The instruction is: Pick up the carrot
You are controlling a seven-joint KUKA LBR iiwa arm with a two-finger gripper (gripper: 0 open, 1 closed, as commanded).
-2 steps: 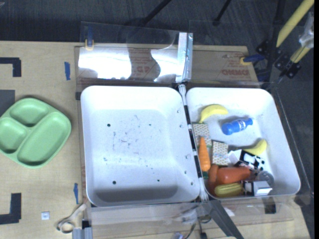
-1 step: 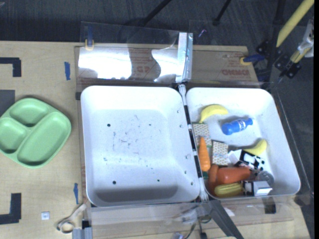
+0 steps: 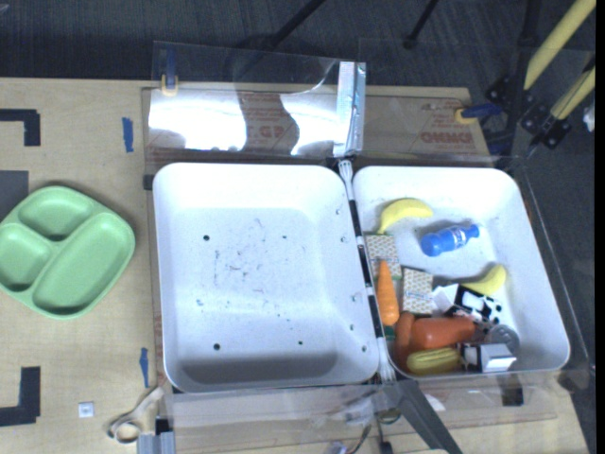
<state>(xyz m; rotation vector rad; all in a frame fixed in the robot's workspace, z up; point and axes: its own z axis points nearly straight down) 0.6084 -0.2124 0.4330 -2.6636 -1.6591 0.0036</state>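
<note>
Two white bins are seen side by side: the left bin [image 3: 180, 192] and the right bin [image 3: 534, 253]. One carrot [image 3: 387, 296] is counted. It is found in the right bin, close against that bin's left wall, just beside the seam where the two bins meet. Its long axis is laid from the near side towards the far side of the bench, almost parallel to the seam, with the far end tilted slightly to the left. The far end appears a little narrower, though the tip cannot be made out with certainty. The near end is set touching a larger red-orange piece [image 3: 437, 332].

Also counted in the right bin are one blue bottle [image 3: 447, 238], two yellow curved pieces, one at the far side [image 3: 406, 214] and one towards the right [image 3: 490, 277], and one yellow oblong piece [image 3: 430, 359] at the near wall. No label on the bottle can be read.

One green plate [image 3: 61, 251] with three compartments is placed on the bench, well apart to the left of the bins. Reddish print [image 3: 444, 137] is seen on the board behind the right bin, but it is too blurred to be read.

How far the pincer is open, and whether anything is held by it, cannot be told.
</note>
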